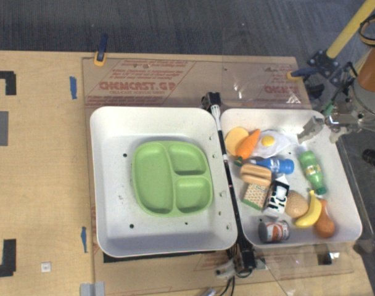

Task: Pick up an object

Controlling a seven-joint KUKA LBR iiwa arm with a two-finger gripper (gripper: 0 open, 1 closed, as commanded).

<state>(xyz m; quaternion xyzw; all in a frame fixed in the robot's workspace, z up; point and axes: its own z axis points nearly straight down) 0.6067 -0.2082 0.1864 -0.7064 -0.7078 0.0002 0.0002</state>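
We hover the gripper (312, 128) over the right bin's (348, 190) far corner; whether it's clenched we cannot tell. The green bottle (311, 171) lies just below, crowded by the banana (309, 211), so a descent could clip the rim.

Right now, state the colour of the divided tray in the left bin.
Light green, seen in the camera view: divided tray.

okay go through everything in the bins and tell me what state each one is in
Green divided plate: flat in the left bin, compartments bare.
Green bottle: lying down.
Can: on its side.
Banana: lying against the orange.
Gripper: above the right bin's far corner.
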